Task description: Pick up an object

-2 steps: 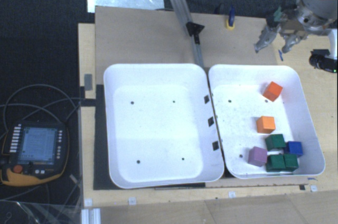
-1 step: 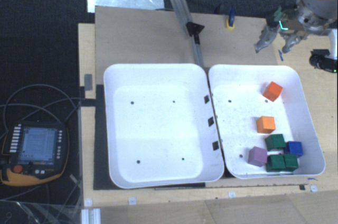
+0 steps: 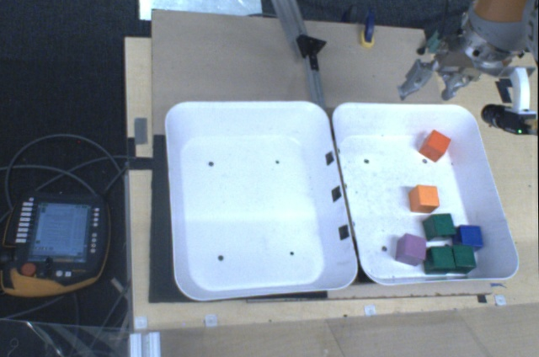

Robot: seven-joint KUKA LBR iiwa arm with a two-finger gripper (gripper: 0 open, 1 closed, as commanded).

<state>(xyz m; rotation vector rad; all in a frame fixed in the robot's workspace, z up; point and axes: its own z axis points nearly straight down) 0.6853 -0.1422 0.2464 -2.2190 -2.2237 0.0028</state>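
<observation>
Nearest, in the right-hand shallow white plastic bin, a cluster of small blocks sits at its near corner; beyond them a flat orange cube, then a tilted orange cube standing alone, the easiest target. Past the bin's far rim hovers the pincer, fingers apart and empty: lower it squarely astride that cube. No legible writing.
</observation>
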